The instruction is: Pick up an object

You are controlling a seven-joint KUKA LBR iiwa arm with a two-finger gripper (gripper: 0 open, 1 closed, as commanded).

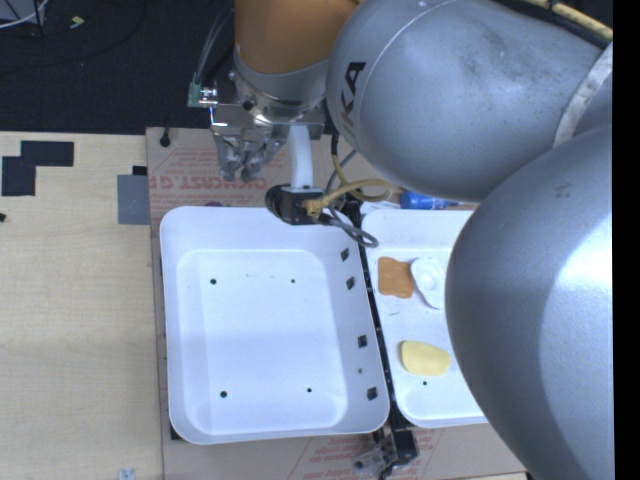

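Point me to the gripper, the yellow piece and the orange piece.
gripper (243,164): camera view, between its fingertips, above the left bin's far edge.
yellow piece (425,358): camera view, its middle, in the right bin.
orange piece (395,279): camera view, its middle, in the right bin.

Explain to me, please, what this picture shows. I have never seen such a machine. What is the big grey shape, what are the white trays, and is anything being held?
The big grey shape is a robot arm. It enters from the right and passes close under the camera, so it looks huge. The one camera is fixed above the bench and looks down at a slant.

At the arm's end, under an orange band, sits the gripper, the part that grasps. It hangs beyond the far edge of the left bin, over the wooden bench. I cannot tell how its jaws stand, and I see nothing held.

The white trays are two shallow bins. In the right bin, partly hidden by the arm, lie an orange-brown piece, a yellow piece, a small white object and something blue at the far edge.
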